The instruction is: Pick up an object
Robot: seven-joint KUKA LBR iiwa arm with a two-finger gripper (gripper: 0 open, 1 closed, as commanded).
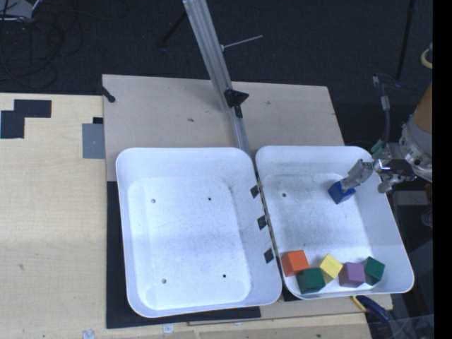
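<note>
A blue block (341, 191) lies in the upper right part of the right bin (311, 154). My gripper (369, 181) reaches in over that bin's right rim and stands open. Its left finger (357, 173) points down at the blue block's upper right edge, and the block lies just outside the fingers, not between them. Along the bin's front edge sit an orange cube (295, 261), a dark green cube (310, 280), a yellow cube (330, 266), a purple cube (352, 274) and a green cube (374, 269).
The left bin (141, 162) adjoins the right one along a shared rim with black clips (262, 222). A slanted aluminium rail (214, 62) rises behind the bins. Cables hang near the arm at the right.
</note>
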